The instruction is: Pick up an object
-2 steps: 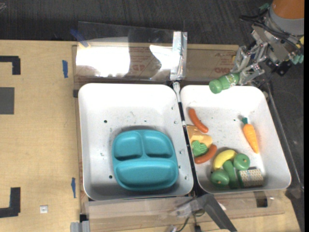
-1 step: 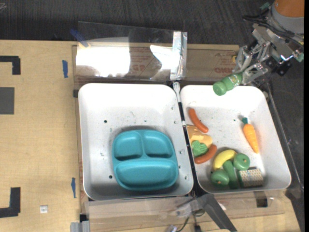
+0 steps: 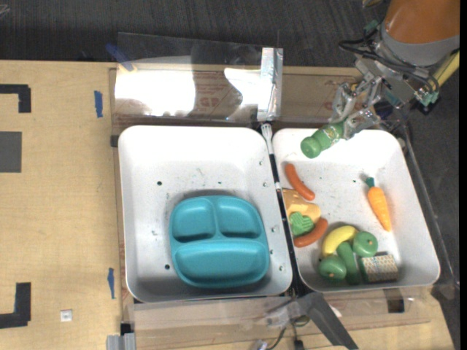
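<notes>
My gripper [image 3: 351, 122] hangs over the far edge of the right bin [image 3: 416, 195], under the orange-banded arm [image 3: 423, 9]. Its fingers are shut on one end of a green toy bottle [image 3: 319, 141], which tilts down to the left above the bin's far left corner. Lower in the same bin lie a red sausage [image 3: 299, 181], a carrot [image 3: 379, 205], a yellow banana [image 3: 336, 238], green vegetables [image 3: 362, 243], a sandwich-like piece [image 3: 301, 211] and a grey grater-like block [image 3: 381, 267].
The left bin [image 3: 146, 166] holds a teal divided plate [image 3: 217, 240] in its near half. A clear plastic sheet [image 3: 197, 86] stands behind the bins. Cables [image 3: 408, 86] hang around the wrist. The wooden bench [image 3: 51, 195] stretches to the left.
</notes>
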